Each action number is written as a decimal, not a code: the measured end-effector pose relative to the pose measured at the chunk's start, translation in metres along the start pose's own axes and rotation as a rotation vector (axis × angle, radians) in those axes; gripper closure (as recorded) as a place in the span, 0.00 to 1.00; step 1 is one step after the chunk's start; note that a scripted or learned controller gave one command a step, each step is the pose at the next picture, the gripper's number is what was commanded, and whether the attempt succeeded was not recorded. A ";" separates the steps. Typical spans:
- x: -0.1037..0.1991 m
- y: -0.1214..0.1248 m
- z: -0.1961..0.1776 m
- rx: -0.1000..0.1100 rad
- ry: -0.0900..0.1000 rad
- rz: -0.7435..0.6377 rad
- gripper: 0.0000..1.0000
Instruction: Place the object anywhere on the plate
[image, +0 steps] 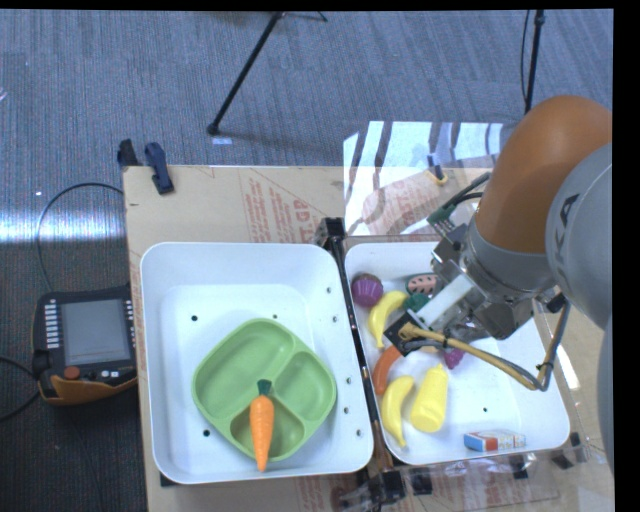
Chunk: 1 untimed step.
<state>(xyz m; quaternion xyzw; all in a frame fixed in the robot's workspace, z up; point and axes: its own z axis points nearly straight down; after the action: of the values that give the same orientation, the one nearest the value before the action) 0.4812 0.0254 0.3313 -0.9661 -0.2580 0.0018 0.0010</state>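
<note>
arm (545, 190): hangs over the right bin (520, 410), its bulk covering the gripper (478, 322). whether the gripper is wide, narrow or holding anything cannot be told.

left bin (170, 300): across the shared wall from the gripper, well apart from it. it carries the green divided plate (215, 365).

task's thing, as judged: the toy carrot (261, 425), far from the gripper and lying on the plate. orange body, smooth and tapered, with a green stub top pointing towards the plate's middle. it lies lengthwise in a lower compartment, and the pointed end reaches over the near rim.

risks, as judged:
- the carrot is round and only partly seated. a knock to the plate or bin could roll or tip it off the rim.
- just under and beside the gripper the toys are crowded: a yellow bottle (432, 398) and two bananas (385, 315). a blind descent there could catch the wrong piece or shove several.
- a second item dropped on the plate could dislodge the carrot.
</note>
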 end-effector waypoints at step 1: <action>0.039 -0.023 0.081 0.004 -0.008 0.290 1.00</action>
<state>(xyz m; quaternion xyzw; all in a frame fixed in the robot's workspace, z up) 0.5038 0.0648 0.2500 -0.9933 -0.1157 0.0060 0.0016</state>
